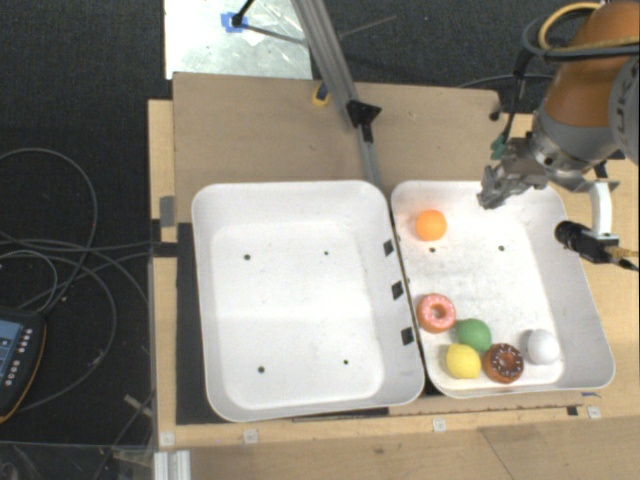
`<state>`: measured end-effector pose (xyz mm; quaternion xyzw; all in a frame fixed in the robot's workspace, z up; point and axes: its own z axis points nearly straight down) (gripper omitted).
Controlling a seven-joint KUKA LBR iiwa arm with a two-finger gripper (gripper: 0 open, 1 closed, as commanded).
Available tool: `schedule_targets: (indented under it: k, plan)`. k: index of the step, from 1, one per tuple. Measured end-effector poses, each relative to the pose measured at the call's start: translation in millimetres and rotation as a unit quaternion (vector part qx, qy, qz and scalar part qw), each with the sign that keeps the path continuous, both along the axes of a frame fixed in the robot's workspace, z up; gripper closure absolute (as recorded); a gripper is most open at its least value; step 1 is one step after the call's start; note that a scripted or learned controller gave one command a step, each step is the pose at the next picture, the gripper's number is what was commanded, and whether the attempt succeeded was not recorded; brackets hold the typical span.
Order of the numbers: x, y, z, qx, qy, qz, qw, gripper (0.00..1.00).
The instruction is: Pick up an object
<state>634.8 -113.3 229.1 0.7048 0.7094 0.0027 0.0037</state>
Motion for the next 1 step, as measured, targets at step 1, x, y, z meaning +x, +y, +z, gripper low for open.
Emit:
schedule_targets:
  k: [1]
  plan:
    - [1.6, -0.3, 54.8, -0.0001, 0.000, 0.000, 1.0000, 1.00]
